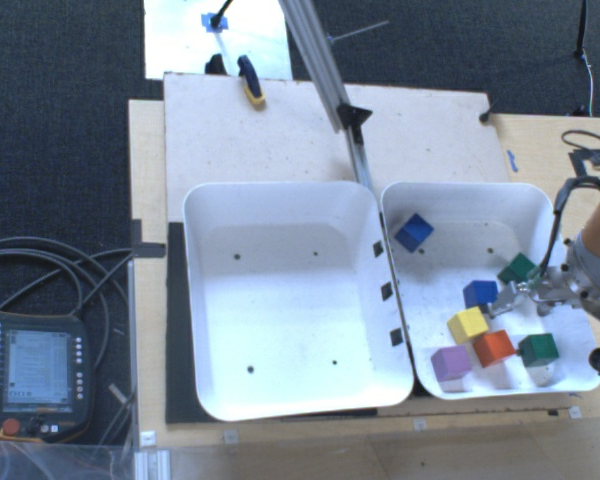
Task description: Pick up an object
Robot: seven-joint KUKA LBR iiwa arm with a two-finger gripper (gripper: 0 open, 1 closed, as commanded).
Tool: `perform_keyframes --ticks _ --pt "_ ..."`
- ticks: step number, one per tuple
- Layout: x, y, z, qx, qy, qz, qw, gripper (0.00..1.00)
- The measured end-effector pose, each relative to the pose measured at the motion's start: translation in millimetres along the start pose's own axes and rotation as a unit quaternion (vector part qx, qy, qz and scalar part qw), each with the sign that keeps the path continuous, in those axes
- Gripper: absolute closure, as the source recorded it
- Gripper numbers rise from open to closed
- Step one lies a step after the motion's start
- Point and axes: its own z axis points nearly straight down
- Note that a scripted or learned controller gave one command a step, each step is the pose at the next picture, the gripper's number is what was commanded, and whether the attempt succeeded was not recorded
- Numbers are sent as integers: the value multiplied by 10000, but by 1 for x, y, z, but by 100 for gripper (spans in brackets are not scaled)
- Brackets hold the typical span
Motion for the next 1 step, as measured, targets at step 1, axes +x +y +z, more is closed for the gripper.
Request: perform_keyframes --ticks 1 --pt "-1 2 -14 -33 -14 -7 10000 100"
